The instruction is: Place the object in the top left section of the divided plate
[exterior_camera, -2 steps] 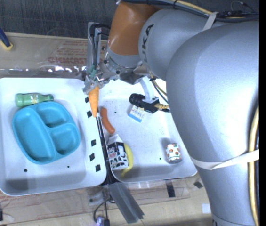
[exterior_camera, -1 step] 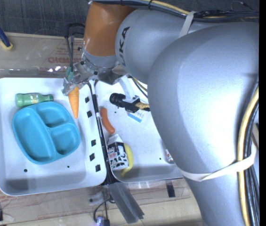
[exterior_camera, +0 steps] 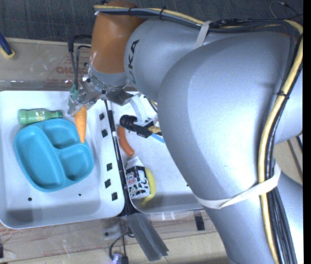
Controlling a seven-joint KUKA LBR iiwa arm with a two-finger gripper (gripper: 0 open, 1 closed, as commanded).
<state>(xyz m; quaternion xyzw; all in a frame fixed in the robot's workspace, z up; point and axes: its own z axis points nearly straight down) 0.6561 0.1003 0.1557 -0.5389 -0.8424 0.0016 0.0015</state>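
1. Just below my gripper [exterior_camera: 80, 99] hangs the carrot [exterior_camera: 81, 124], long axis running straight away from me; whether I grip it, I cannot tell.
2. Beside its tip lies the blue divided plate [exterior_camera: 53, 153], in the left bin [exterior_camera: 6, 202].

Green bottle [exterior_camera: 38, 115] lying in left bin [exterior_camera: 12, 202], just above plate. Hot dog [exterior_camera: 125, 140], black-and-white pack [exterior_camera: 135, 182], yellow banana [exterior_camera: 150, 187] in right bin [exterior_camera: 169, 202]. Blue clamp [exterior_camera: 2, 43] on worktop [exterior_camera: 28, 59] corner.
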